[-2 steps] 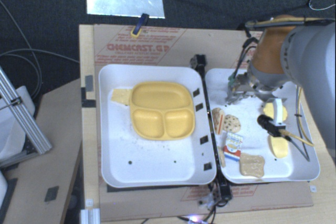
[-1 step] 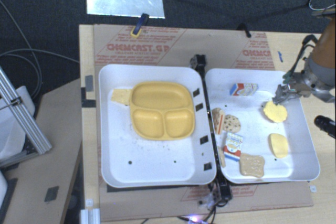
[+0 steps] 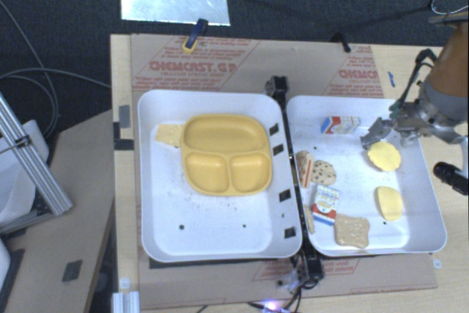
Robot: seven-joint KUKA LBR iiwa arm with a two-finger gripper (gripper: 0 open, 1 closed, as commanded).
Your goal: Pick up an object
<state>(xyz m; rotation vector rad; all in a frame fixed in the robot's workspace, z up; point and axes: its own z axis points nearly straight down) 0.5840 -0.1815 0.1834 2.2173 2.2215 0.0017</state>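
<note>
Figure. The likeliest target, a round yellow piece, lies flat on the floor of the right bin, in its upper right part. The gripper sits just above and to the left of it in the frame, close enough that the dark fingertips appear to meet the piece's upper edge; actual contact cannot be confirmed. The fingers appear slightly apart, with nothing seen between them, so no object is held. The arm enters from the right edge of the frame and slants down toward the bin, which puts the gripper at the piece's far rim, not squarely over its centre.

Other loose items share the right bin: a second yellow piece lower right, well apart from the first; a small red-and-white carton near the upper edge; a speckled cookie beside the centre divider; a small packet below it; and a slice of toast at the bottom. Their scatter leaves open floor around the round piece, which probably makes it the easier pick.

The left bin holds a yellow compartment tray, with a pale flat square partly tucked beneath its upper left corner. Both bins rest on a cardboard sheet.
</note>
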